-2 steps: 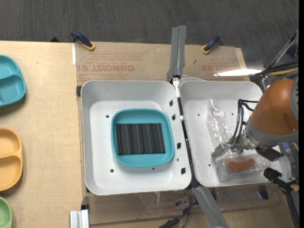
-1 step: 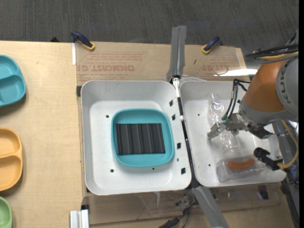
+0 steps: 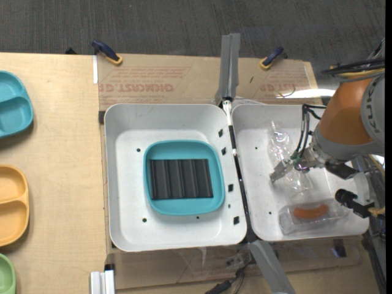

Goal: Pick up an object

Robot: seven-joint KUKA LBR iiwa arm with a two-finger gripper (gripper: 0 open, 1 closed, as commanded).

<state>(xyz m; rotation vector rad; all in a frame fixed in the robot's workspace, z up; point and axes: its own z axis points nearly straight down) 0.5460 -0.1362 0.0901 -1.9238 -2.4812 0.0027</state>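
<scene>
The arm [image 3: 352, 118] runs out past the right edge and covers the right bin's [image 3: 257, 182] far right corner. Three plates on the worktop [image 3: 55, 103] are cut by the left edge: teal [image 3: 12, 106], orange [image 3: 11, 204] and green [image 3: 5, 274]. Whether the hand [image 3: 288, 169] grips the crumpled clear wrap [image 3: 283, 141] is too small to tell.

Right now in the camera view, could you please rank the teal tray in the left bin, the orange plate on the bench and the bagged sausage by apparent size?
1. teal tray
2. orange plate, though the frame edge cuts it off
3. bagged sausage
</scene>
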